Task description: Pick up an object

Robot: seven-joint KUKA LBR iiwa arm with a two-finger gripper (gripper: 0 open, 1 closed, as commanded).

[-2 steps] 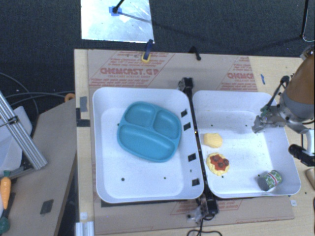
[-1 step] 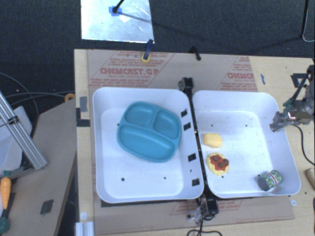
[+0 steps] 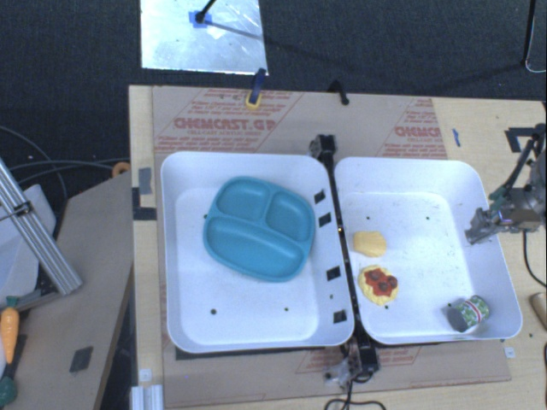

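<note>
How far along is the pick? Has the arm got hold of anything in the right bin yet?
Nothing looks picked yet. The gripper sits at the right bin's right rim, with no object between its fingers. The yellow piece, the pizza toy and the small can all lie on the bin floor. In hand: an approach at most. Left: choose one, descend, grasp and lift.

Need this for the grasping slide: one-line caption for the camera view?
Claw at the right bin's right rim; yellow piece, toy pizza and can inside; blue divided plate in the left bin.
</note>
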